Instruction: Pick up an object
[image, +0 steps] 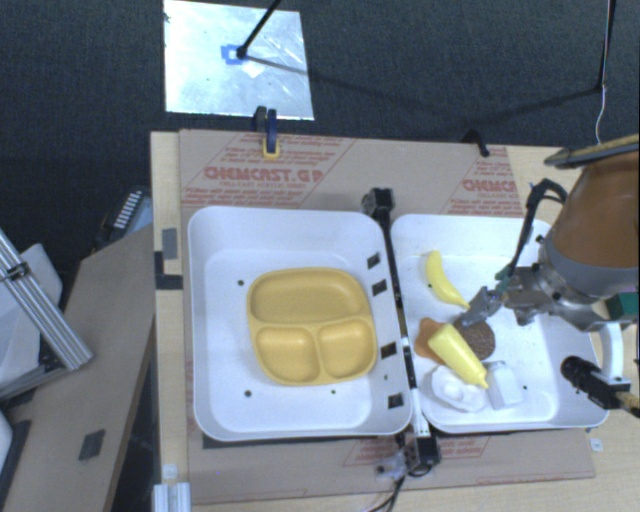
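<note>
You had the clutter packed into the near half of the right bin (560, 400), so take that bin as the reference. Nearest its front wall sat a white lump (455, 390) and a small clear bottle (503, 384), touching or almost so. Just behind them lay a yellow cone (458, 351), tilted across an orange piece (428, 338) and a brown disc (483, 340); that overlap meant no item offered a clean side to grab. Farther back, alone on bare bin floor, was the banana (441, 279), my guess for the easiest pick.

The gripper (474, 314) hung low over the middle of that bin, right above the brown disc and just beside the cone's top end, arm reaching in from the bin's right side. Fingers looked close together at the tip, nothing visibly between them, so I wouldn't count it as a grasp.

Left of that bin, the other bin (215, 300) held the yellow divided plate (305, 325), well apart from the action.
</note>
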